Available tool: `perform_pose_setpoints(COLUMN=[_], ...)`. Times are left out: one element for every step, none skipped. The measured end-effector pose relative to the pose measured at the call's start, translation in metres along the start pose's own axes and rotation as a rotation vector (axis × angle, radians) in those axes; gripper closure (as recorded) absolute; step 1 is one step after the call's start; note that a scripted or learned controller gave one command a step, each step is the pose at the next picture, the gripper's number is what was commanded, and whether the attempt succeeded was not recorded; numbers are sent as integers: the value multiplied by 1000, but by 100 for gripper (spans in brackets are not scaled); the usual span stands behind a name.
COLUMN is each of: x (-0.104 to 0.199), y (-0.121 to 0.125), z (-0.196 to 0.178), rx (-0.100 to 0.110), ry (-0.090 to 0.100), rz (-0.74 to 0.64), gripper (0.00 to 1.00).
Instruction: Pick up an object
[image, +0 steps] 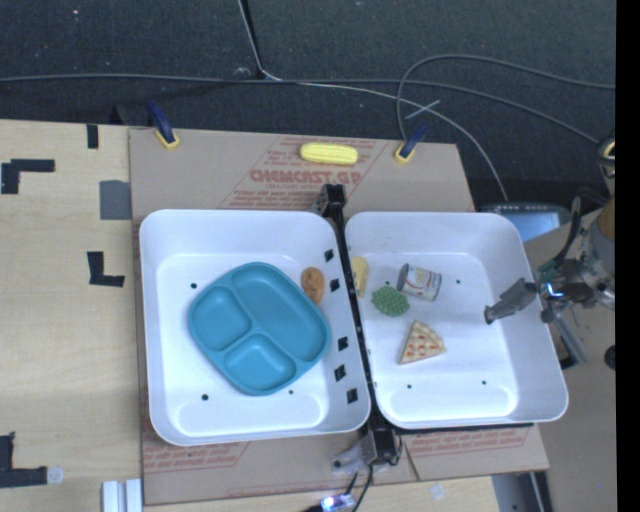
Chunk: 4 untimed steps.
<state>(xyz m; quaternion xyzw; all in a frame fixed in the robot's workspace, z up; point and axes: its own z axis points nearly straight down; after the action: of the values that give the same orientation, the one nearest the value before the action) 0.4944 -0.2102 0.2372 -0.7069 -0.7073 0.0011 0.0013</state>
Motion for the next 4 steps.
perform_pose_setpoints(x=[9,6,6,7], y=[-5,-7,-5,-7], z=[59,103,91,48], rx=[3,3,-1,-6], ry=[2,1,0,-2], rz=[0,0,-1,-1], gripper=[0,0,100,100])
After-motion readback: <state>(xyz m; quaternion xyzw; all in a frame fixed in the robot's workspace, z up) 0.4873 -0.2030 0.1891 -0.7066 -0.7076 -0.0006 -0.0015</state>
